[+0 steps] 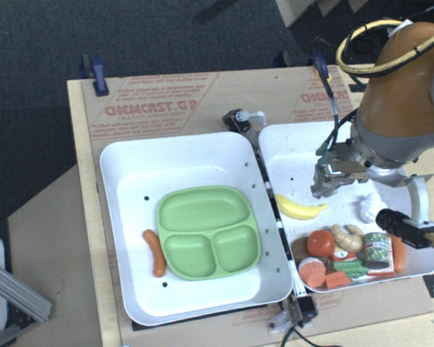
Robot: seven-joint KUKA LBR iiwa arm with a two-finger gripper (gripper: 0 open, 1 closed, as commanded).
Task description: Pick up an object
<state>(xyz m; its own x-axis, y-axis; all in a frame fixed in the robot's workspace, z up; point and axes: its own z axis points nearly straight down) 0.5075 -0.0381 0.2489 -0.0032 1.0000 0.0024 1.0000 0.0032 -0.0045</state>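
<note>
Banana (pixel 302 208) lying flat in the right bin (pixel 290 144), near its left wall, gripper (pixel 325 184) just above it at 1 o'clock, finger state cannot be told, toy food pile (pixel 349 255) at 5 o'clock, green tray (pixel 207 232) and sausage (pixel 155 252) in the left bin (pixel 127 177) at 9 o'clock.

A curved yellow banana (pixel 301 208) lies flat in the right white bin (pixel 294 143), near its left wall. Toy foods are piled (pixel 349 255) along that bin's near edge.
</note>
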